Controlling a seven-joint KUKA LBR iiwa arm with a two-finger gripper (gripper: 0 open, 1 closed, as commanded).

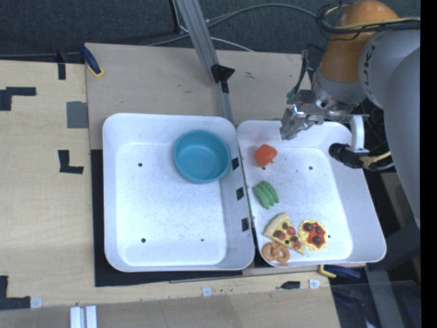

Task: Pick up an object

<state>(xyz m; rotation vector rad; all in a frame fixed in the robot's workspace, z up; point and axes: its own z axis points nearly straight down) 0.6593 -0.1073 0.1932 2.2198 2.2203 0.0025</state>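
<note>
We see the gripper (292, 127) over the far edge of the right bin (355, 210), its jaws close together with nothing between them. The tomato (265, 155) lies just beside it, with the green pods (265, 194), pizza slices (298, 234) and pretzel (276, 253) nearer us. A blue bowl (201, 156) sits in the left bin (136, 203).

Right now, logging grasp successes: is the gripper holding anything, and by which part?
Nothing is held. The gripper hangs over the right bin's far edge, apart from the red toy.
</note>
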